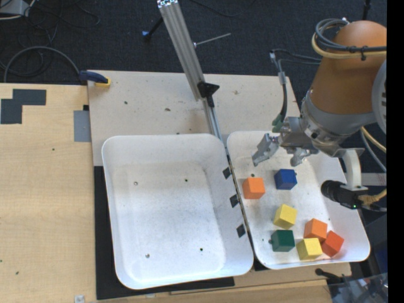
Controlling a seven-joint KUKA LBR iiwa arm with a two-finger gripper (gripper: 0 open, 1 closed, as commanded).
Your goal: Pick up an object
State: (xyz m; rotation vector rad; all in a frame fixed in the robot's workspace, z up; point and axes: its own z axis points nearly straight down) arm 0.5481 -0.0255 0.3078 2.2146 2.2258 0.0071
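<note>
While nothing is sitting between its spread fingers, the gripper [282, 152] is hovering just above the blue cube [285, 178], the pick remaining undone.

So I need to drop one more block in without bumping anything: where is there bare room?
The left bin offers the widest bare floor, wall to wall. In the right bin, blocks crowd the near half: orange cube, blue cube, yellow cube, green cube. The pincer hangs over its far end.
</note>
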